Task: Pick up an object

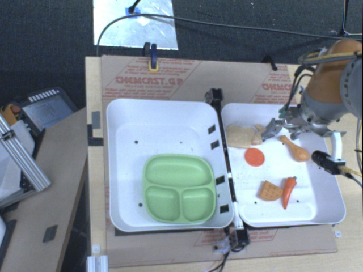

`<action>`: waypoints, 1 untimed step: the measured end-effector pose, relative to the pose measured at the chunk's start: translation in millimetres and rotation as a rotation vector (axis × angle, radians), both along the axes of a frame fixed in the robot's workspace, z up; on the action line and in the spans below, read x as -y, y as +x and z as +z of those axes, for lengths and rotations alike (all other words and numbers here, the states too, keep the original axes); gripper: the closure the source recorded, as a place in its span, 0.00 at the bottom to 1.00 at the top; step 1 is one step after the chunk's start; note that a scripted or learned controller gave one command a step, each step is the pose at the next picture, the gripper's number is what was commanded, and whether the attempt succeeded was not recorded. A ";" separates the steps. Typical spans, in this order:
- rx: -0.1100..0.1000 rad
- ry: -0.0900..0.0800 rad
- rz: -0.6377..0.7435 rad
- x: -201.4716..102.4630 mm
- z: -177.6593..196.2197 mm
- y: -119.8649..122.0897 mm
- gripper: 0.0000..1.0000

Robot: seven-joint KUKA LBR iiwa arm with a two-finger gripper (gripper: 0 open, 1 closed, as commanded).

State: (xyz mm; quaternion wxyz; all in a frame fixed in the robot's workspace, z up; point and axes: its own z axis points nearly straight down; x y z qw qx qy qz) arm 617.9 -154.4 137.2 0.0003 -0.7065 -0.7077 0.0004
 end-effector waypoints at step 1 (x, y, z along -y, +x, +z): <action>0.001 0.000 0.000 -0.5 -51.3 0.5 0.00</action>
